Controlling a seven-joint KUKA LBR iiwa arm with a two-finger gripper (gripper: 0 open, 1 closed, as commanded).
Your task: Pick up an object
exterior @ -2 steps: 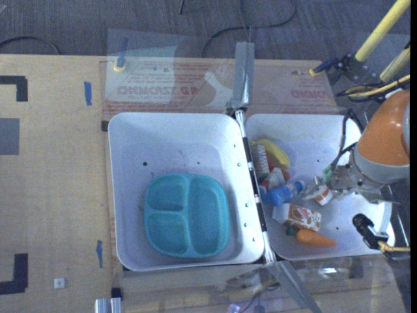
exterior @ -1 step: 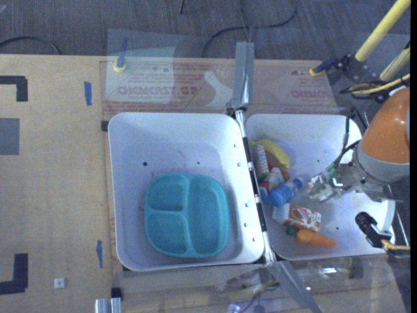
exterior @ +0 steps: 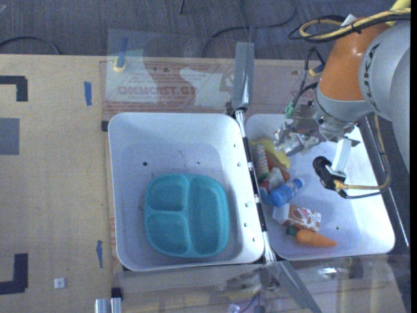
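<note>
My gripper (exterior: 291,140) hangs over the upper left of the right bin (exterior: 365,230), just above a yellow item (exterior: 273,151) and a ribbed red and tan piece (exterior: 260,159). Nothing shows between its fingers. Below it lie a blue bottle (exterior: 284,193), a small red and white carton (exterior: 304,217) and an orange carrot (exterior: 315,240), all along the bin's left side. A teal divided plate (exterior: 187,214) rests in the left bin (exterior: 130,149).
The grey arm with its orange band (exterior: 348,60) reaches in from the upper right. A black cable with a yellow tip (exterior: 329,175) dangles over the right bin's middle. A metal divider (exterior: 243,77) stands behind the two bins.
</note>
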